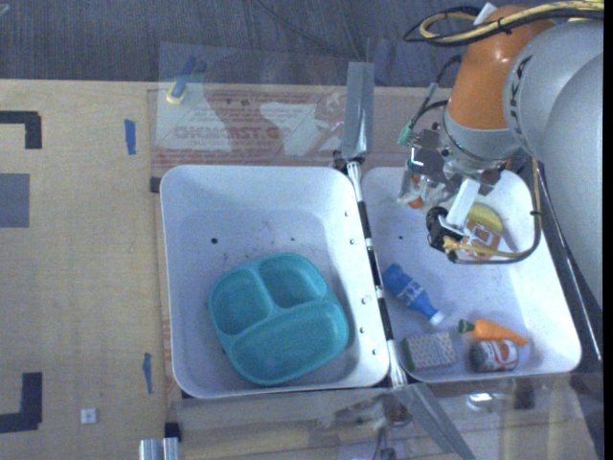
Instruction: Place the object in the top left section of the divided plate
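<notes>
End effector (428, 205) hangs at 12 o'clock in the right bin (536, 286); you cannot tell if it is clenched or released. Yellow object (486, 221), just beside it at 3 o'clock, is judged the target: seemingly light, stiff and smooth, so take it across its narrow middle for the divided plate (278, 316).

A pale tan bench top (77, 257), marked with black tape corners (34, 130) and blue tape strips (130, 136), is seen against a dark grey carpeted floor (144, 17) under even light.
</notes>
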{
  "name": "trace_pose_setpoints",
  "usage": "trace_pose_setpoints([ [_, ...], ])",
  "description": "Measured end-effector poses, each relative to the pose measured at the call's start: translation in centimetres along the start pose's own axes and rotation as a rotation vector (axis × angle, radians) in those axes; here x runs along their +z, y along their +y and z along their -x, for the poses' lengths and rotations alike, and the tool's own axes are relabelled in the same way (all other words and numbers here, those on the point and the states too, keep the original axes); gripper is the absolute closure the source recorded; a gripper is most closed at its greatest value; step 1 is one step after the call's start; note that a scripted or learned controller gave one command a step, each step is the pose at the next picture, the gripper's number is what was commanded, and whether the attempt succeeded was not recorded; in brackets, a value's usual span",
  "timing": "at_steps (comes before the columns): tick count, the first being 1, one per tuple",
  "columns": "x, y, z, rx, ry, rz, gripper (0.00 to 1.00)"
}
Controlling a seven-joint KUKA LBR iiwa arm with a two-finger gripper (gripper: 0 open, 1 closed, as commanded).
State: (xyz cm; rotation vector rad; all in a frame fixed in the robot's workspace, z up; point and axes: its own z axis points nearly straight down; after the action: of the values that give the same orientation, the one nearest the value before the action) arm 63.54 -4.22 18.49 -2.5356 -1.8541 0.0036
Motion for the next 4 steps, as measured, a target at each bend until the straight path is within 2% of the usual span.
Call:
trace_pose_setpoints([
  [1,-1.6,-8.5,-5.4,-0.008,0.002,-0.002,1.00],
  [2,-3.5,-11.7,-11.2,-0.040,0.002,0.002,1.00],
  [3,-4.5,-14.3,-18.1,-0.005,0.002,0.001,1.00],
  [4,-3.0,-19.8,-21.7,-0.146,-0.001,-0.004,1.00],
])
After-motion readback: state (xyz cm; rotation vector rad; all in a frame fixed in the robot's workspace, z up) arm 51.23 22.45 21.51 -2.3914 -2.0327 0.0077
